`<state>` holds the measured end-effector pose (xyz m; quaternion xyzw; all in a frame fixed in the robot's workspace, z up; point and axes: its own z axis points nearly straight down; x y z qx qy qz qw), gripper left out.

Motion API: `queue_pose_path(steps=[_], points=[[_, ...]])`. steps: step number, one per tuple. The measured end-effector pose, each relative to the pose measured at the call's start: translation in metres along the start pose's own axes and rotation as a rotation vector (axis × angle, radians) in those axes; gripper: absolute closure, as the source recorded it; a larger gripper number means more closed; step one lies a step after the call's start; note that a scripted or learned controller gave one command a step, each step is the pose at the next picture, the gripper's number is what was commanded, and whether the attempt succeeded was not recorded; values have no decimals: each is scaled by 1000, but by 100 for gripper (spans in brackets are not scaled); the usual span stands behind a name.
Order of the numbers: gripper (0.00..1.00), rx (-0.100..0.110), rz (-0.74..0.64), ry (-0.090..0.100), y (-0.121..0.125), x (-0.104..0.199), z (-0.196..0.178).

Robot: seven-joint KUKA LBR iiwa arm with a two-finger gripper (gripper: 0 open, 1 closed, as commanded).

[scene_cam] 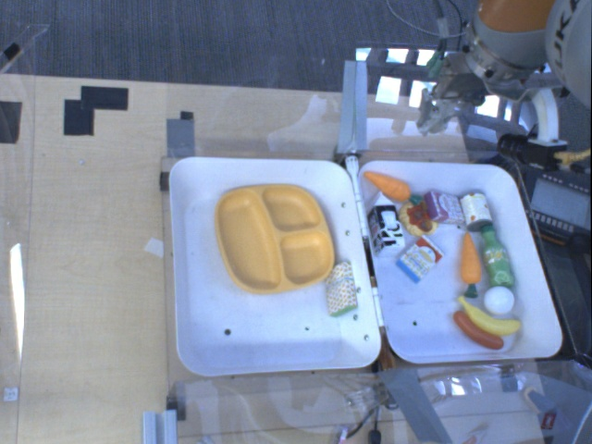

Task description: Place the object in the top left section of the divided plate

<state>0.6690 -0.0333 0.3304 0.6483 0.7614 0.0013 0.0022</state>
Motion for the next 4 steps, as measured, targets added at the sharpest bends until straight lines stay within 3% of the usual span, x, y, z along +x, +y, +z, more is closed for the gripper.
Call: queue_pose_path(steps=[1, 2, 3, 4], points=[[100, -1, -84, -1, -24, -77, -82], [100, 2, -131, 0, -29, -150, -6], [100, -1, -84, -1, -18, -116, -99], [100, 3, -5, 0, -87, -161, -42]])
